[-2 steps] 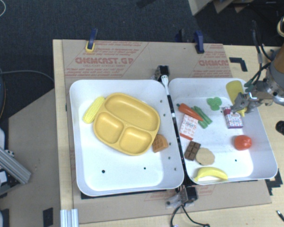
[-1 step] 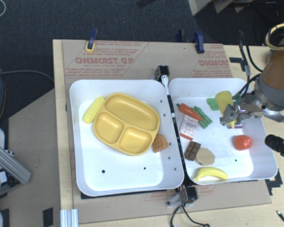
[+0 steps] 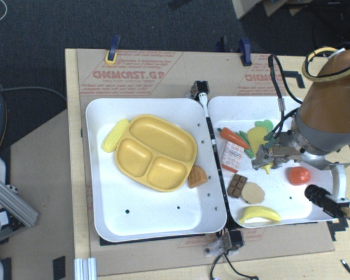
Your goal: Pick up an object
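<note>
The right bin (image 3: 293, 206) holds several toy foods. An orange carrot (image 3: 233, 137) and a yellow pepper with a green stem (image 3: 256, 136) lie at the back. A red and white packet (image 3: 232, 156), a brown chocolate bar (image 3: 237, 185), a round beige piece (image 3: 254, 193) and a yellow banana (image 3: 260, 215) sit along the left and front. A red tomato (image 3: 299, 175) rests to the right. My gripper (image 3: 263, 159) hangs low over the bin's middle, just in front of the pepper and right of the packet. A small yellow bit shows under its tip.
The left bin (image 3: 146, 221) holds a yellow divided plate (image 3: 154, 151), a corn cob (image 3: 115, 135) at the plate's back left and a brown bread piece (image 3: 196, 177) by the bin's right wall. A black clamp (image 3: 199, 88) sits at the back between the bins.
</note>
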